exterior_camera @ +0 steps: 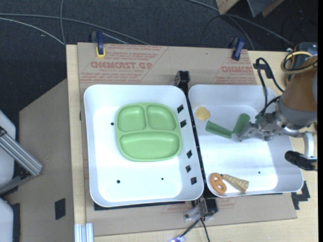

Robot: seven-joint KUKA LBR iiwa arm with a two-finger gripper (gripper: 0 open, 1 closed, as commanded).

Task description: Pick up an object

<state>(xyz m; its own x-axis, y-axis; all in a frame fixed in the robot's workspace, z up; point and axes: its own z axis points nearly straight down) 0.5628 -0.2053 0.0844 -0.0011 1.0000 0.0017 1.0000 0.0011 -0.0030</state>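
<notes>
A green block (241,124) lay tilted in the right bin (282,178), its lower end right at the tip of the pincer (244,133). The pincer's fingers sat close against that end, but whether they were shut on the block or merely touching it could not be told from above. A second green piece (218,129), long and flat, lay just to the left of the block, almost meeting it at an angle. A small round yellowish disc (202,114) rested near the bin's upper left corner, a little above the long green piece. At the bin's front edge an orange ring (218,184) lay beside a tan cone (236,182), the two touching or nearly so.

The arm (299,97) came in from the right, its orange band above the grey wrist, with black cables looping over it.

In the left bin (101,170) a light green divided plate (149,132) sat near the middle, with three compartments. Both bins stood side by side on the desk (131,59), where blue clamps (100,43) gripped the far edge.
</notes>
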